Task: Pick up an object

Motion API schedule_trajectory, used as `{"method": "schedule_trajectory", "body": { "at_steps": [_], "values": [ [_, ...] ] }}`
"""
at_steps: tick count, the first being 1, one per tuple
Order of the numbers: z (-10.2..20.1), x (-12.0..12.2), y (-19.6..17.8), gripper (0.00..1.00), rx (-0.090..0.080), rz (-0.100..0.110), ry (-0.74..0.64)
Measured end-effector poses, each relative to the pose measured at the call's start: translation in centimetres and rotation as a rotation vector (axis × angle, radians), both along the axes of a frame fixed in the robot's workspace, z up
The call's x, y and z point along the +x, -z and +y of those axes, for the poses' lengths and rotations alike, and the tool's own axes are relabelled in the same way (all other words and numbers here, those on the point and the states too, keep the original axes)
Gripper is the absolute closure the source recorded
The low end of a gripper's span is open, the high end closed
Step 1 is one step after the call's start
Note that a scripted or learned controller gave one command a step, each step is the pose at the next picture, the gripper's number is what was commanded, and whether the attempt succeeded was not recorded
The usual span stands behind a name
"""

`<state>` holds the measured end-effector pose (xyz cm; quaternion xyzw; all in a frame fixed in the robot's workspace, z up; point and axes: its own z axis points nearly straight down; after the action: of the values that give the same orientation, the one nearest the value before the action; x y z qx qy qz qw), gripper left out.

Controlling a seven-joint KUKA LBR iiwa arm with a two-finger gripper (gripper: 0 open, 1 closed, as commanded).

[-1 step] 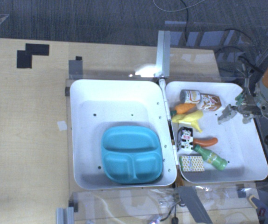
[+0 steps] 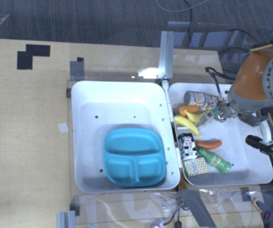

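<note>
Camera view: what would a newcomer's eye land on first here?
Probably the blue divided tray, lying alone toward the near side of the left bin. Next, the colourful clutter along the right bin's left side: a yellow banana, a red sausage-shaped toy, a green bottle and a can on its side. The arm's orange band stands out at right, over that bin's far corner.
</note>
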<state>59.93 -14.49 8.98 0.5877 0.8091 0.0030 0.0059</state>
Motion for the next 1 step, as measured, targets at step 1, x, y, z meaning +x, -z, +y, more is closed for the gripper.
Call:
{"method": "schedule_trajectory", "body": {
  "at_steps": [1],
  "values": [
    [4.88, 1.66, -0.03, 0.00, -0.001, -0.002, -0.029]
  ]
}}
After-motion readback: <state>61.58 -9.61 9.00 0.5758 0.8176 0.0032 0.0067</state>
